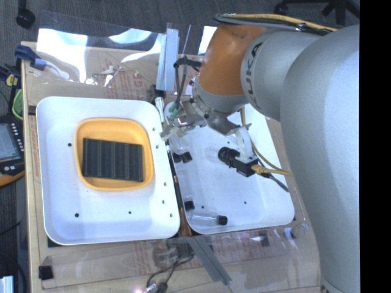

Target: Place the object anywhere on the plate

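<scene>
My gripper (177, 130) hung over the right bin's (269, 209) far-left corner; I couldn't tell its state. A clear tube (208, 219) lay near that bin's front edge; the yellow plate (113, 154) sat in the left bin (55, 206).

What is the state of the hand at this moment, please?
Hand: low over the right bin, near its upper left corner; whether it is open, closed or holding anything cannot be told.

2 bins side by side on bench (91, 264). Left bin (55, 212) holds plate (113, 182), w/ ridged block (114, 160) on it. Right bin (269, 209): small tube (211, 219) near front edge. Arm (287, 84) reaches in from right, over right bin's back.
</scene>
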Robot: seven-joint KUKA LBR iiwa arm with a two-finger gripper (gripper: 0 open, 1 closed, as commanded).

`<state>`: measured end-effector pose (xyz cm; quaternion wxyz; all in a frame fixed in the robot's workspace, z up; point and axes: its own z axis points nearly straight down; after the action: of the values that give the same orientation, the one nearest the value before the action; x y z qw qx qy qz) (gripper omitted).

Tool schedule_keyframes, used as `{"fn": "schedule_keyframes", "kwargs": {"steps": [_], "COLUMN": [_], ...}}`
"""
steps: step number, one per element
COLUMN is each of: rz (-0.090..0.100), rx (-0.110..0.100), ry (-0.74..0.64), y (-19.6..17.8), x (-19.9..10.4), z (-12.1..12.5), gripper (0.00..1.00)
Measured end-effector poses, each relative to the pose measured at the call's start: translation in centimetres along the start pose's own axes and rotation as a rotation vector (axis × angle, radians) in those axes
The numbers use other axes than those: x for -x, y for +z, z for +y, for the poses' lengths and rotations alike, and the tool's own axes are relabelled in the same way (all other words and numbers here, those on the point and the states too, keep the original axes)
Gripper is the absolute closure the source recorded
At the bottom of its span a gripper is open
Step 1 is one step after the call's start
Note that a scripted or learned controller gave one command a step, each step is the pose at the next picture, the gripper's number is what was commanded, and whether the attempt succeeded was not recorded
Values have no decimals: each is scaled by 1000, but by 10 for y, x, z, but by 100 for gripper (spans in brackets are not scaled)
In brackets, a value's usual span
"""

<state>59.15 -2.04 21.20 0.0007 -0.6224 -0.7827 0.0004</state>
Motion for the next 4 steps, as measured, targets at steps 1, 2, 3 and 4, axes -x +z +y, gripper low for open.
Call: {"fn": "schedule_keyframes", "kwargs": {"steps": [1,2,3,4], "rz": [0,-1,0,-1], "rx": [0,2,-1,0], "ry": [0,-173,-591,-1043], "y": [0,-31,-4,19], "x": [0,36,-5,18], "z": [0,57,68,53], "gripper": [0,0,0,0]}}
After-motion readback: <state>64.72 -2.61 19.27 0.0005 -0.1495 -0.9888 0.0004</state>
